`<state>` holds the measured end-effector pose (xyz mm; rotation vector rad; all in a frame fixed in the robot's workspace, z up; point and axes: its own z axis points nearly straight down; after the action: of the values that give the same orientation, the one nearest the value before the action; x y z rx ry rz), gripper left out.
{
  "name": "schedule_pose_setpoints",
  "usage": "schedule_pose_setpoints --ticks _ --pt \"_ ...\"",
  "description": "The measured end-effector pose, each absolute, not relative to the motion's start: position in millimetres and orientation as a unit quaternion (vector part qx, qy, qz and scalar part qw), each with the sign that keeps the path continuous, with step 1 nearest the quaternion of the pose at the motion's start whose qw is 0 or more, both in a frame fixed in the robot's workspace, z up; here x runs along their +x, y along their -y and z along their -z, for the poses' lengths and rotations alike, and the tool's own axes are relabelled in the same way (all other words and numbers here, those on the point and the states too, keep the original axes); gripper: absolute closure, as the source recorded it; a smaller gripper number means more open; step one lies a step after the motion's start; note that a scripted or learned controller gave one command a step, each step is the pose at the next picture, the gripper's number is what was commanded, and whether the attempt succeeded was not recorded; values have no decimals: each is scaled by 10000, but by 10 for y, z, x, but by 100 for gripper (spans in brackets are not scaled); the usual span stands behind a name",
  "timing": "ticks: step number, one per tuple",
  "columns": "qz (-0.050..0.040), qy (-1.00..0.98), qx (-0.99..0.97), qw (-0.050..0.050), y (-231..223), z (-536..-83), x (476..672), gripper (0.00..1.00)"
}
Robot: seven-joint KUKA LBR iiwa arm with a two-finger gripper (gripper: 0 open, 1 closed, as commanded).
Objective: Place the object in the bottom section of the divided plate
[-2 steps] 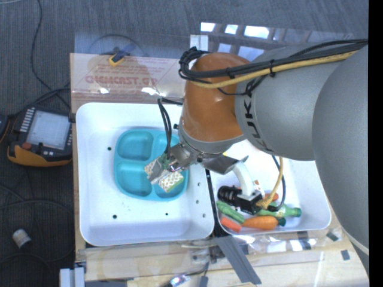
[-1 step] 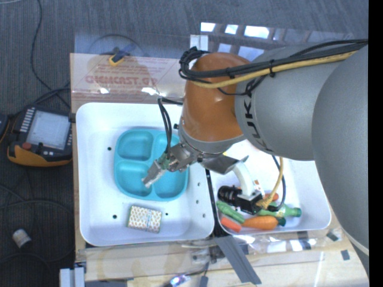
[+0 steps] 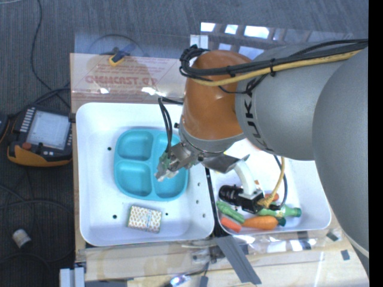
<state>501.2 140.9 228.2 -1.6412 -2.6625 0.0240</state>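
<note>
Dark carpet, cables around the counter [image 3: 143, 82]; two white bins. We note the gripper [image 3: 167, 165] low over the blue plate [image 3: 134, 154] in the left bin [image 3: 90, 178], jaws at the plate's right-hand sections. Whether they grip anything, we cannot tell. A patterned packet [image 3: 144, 218] lies just below the plate, possibly the object.
</note>
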Motion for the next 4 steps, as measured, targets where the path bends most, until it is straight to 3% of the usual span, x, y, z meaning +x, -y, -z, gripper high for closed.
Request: schedule_pose_setpoints --ticks 1,2,3,4 --pt "-46 8136 -5814 8 -1505 -3233 5203 100" --pt "-55 7965 -6046 21 -2253 -2456 5446 100" --pt "-56 7965 -6046 20 -2252 -2456 5446 0" --pt "-109 7971 -6037 45 -2257 -2495 5440 100"
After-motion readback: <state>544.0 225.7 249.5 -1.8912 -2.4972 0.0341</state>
